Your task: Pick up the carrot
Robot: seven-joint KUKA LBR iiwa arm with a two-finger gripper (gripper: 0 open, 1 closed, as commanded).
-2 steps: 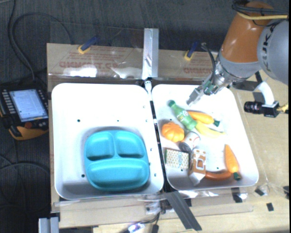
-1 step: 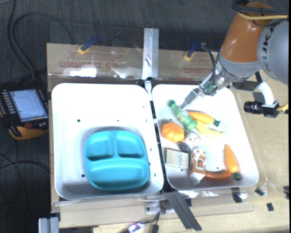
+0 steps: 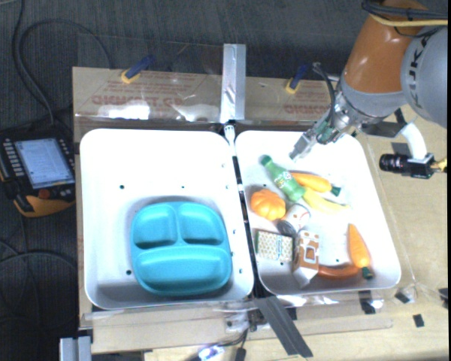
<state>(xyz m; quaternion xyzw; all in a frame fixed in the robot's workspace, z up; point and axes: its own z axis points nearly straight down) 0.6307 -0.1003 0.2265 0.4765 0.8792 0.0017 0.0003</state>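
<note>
So in the camera view the gripper point(image 3: 299, 152) is hanging over the back part of the right bin point(image 3: 376, 194), near its far edge, and nothing is between its tips. Can't tell from here whether it's spread or closed, it's too small and seen at an angle.

The carrot point(image 3: 358, 247) is way over by the bin's right wall, toward the front right corner, just beside a red pepper point(image 3: 338, 271) lying along the front. So from the gripper it's forward and to the right, well apart. Its long axis runs roughly back to front, slightly tilted, with the green stem end toward the front corner. My guess is the grip should close across the width.
</note>
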